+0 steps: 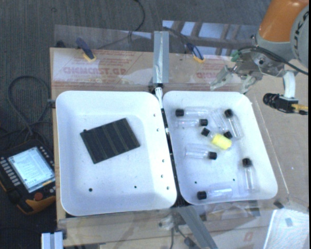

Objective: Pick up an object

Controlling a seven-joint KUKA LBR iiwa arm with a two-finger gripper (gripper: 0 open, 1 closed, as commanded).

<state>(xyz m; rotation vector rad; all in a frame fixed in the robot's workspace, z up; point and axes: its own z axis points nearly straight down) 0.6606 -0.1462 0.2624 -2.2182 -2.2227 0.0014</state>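
Open two-finger metal gripper point(237, 80) above far rim of right white shallow bin point(260, 139), holding nothing.
Inside that bin: clear black-capped vials point(200, 152) around small yellow object point(221, 141).

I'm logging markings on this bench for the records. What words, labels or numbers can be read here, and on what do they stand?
Red print on the board behind the left bin: blurred, unreadable.
Red print on the board behind the right bin: blurred, unreadable.
Handheld pendant screen: lines of text, too small to read.
Vials, dark grooved slab: no label legible.
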